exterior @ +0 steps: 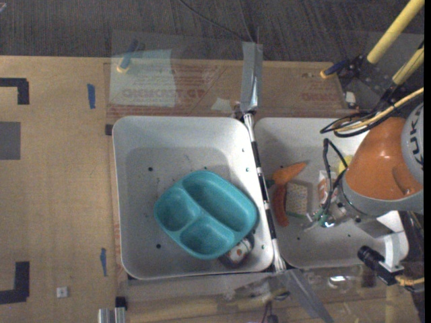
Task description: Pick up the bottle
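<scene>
A small bottle-like object (237,252) with a brown and white end lies at the front of the left bin (135,147), partly tucked under a teal divided plate (205,214). My gripper (322,219) is low over the right bin (303,130), hidden for the most part under the orange band and wrist of the arm (380,170). It is well to the right of the bottle-like object, across the wall between the two bins.
In the right bin lie an orange carrot-shaped piece (289,172), a long orange-red piece (277,207), a tan rectangular item (296,197) and a pale item (324,186) beside the wrist. Cables and yellow rods stand at the back right.
</scene>
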`<state>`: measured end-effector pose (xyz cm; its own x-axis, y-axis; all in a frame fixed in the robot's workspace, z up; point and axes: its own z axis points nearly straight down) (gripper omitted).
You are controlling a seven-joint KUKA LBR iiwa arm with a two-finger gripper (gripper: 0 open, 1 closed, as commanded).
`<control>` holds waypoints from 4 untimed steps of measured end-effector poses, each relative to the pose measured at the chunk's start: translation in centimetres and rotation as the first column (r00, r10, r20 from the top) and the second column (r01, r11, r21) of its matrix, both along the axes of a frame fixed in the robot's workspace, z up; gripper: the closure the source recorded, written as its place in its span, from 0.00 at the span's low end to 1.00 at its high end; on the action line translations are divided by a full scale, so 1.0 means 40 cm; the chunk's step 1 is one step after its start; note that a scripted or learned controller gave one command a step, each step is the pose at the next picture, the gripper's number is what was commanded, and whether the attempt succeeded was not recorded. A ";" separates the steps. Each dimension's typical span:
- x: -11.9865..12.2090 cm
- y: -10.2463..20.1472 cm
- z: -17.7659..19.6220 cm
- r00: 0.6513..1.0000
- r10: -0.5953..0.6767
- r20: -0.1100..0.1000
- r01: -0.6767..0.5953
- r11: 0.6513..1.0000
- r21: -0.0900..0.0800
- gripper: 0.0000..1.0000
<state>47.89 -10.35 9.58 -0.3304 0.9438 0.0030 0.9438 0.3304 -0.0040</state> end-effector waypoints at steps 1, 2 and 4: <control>0.129 0.263 0.214 0.939 -0.344 0.000 0.344 0.939 -0.005 1.00; 0.104 0.388 0.391 0.933 -0.361 0.000 0.361 0.933 -0.006 1.00; 0.132 0.596 0.496 0.844 -0.537 -0.001 0.537 0.844 -0.015 1.00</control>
